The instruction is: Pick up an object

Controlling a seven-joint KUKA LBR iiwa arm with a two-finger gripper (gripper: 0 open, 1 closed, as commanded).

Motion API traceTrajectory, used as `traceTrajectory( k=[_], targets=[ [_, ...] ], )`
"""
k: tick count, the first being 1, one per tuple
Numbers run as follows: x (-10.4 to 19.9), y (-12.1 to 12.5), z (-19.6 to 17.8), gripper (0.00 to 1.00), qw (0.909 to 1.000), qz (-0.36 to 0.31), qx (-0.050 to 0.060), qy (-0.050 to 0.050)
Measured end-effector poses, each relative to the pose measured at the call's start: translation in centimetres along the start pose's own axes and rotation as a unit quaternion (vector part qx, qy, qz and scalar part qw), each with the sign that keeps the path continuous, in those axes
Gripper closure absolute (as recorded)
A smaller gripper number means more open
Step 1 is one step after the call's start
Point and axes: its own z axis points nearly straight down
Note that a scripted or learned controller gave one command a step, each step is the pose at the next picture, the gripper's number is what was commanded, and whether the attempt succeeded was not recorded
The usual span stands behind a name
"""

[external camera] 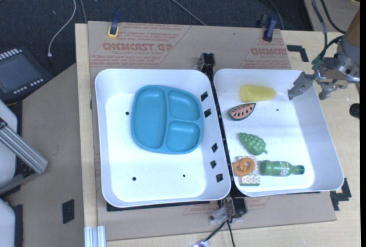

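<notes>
The right bin [320,126] holds several small items: a yellow piece [257,92] at the back, a watermelon slice [242,111] below it, a green bumpy piece [252,143] in the middle, an orange ring-shaped piece [245,167] and a green bottle [280,168] lying on its side near the front. My gripper [311,84] hangs at the bin's back right rim, above the wall, well right of the yellow piece. Its fingers look spread, with nothing between them.
The left bin [114,143] bears a blue divided plate [167,119]. Black clips line the divider between the bins [213,126]. Cables hang at the back right beside the arm, and a cardboard sheet lies under both bins.
</notes>
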Motion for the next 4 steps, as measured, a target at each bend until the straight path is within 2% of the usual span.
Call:
traceTrajectory(
  k=[1, 2, 4],
  targets=[
    [0.1, 0.3, -0.8, 0.0, 1.0, -0.002, -0.007, -0.002],
    [0.4, 0.3, 5.4, 0.0, 1.0, -0.002, -0.004, -0.001],
    [-0.1, -0.1, 14.0, 0.0, 1.0, -0.002, -0.005, -0.001]
  ],
)
